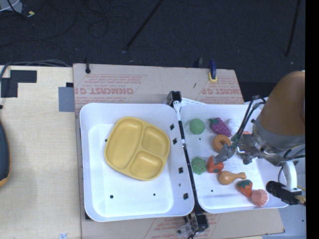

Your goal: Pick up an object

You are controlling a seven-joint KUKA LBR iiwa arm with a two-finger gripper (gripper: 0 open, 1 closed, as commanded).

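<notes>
Two glossy white bins [94,193] — lumpy plastic foods.

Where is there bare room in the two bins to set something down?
Left bin: bare floor below and left of the yellow tray. Right bin: a strip along its near edge. Its middle is crowded with toy food around the gripper.

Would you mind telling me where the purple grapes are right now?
The purple grapes lie in the right bin, near its far edge, beside the green ball.
</notes>
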